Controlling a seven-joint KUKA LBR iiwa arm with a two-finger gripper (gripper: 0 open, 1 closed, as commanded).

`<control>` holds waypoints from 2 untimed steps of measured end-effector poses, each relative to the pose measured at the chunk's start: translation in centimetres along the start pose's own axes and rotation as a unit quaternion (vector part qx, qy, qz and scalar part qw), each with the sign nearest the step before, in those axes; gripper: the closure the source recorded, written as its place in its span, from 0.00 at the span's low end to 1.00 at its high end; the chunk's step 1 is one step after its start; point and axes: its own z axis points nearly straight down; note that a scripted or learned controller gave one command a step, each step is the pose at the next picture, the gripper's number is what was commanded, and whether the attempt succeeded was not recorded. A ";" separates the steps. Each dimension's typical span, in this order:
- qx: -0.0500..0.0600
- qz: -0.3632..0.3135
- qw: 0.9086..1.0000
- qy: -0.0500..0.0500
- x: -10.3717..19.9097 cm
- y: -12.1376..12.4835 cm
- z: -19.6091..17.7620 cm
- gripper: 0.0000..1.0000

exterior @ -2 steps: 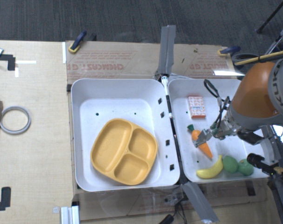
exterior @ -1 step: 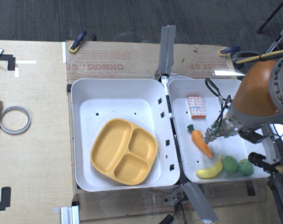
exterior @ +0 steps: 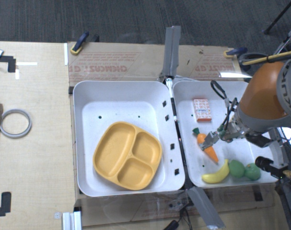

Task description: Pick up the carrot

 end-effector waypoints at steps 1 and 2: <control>-0.005 0.019 1.000 -0.001 -0.4 3.0 3.8 0.00; -0.003 0.021 1.000 -0.001 -0.5 2.9 3.2 1.00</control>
